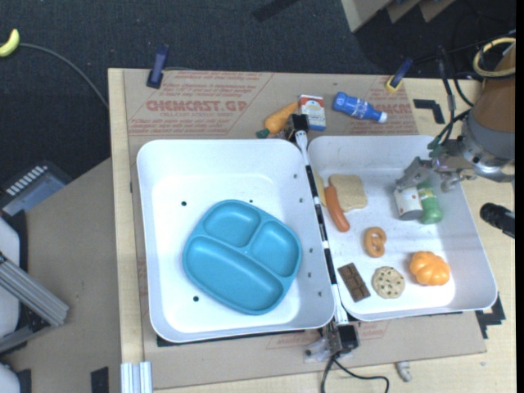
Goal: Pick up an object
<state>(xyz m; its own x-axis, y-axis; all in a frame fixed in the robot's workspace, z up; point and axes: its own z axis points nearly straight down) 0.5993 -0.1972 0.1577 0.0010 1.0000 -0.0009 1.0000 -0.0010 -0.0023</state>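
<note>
The right white bin [467, 244] holds several toy foods: a toast slice [353, 191], a red sausage [336, 208], a pretzel [375, 241], a chocolate bar [354, 282], a cookie [388, 282], an orange pumpkin-like piece [430, 268] and a green piece [431, 212]. My gripper [409, 193] is low over the bin's upper right part. It sits directly left of the green piece and looks to be touching it. The grey wrist and orange band reach in from the right edge.
The left bin [164, 187] carries a blue divided plate [241, 256]. Behind the bins on the cardboard lie a blue bottle [359, 107], a small carton [311, 112] and an orange toy [282, 119]. Blue clamps [157, 66] hold the board's back edge.
</note>
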